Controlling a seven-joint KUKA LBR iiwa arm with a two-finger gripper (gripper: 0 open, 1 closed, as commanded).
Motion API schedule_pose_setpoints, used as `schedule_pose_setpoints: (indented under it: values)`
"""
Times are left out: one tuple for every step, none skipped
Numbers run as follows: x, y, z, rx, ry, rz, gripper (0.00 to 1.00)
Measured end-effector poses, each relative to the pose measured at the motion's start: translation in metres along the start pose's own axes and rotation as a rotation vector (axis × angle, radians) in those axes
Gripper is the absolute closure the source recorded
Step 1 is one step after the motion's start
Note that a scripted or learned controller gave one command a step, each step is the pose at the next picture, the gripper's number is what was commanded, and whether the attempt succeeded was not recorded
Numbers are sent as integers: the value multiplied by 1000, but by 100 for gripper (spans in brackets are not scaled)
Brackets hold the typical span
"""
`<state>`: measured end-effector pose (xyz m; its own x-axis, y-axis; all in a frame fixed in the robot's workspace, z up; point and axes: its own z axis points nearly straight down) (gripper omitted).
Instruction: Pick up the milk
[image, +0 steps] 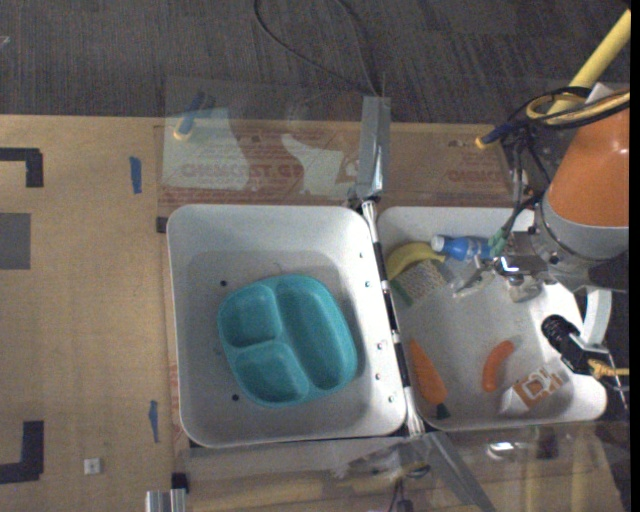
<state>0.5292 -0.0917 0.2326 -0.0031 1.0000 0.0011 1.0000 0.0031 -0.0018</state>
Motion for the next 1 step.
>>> schedule_pose_setpoints:
  values:
    - [-69, -49, 49, -1, -1, 43, 0]
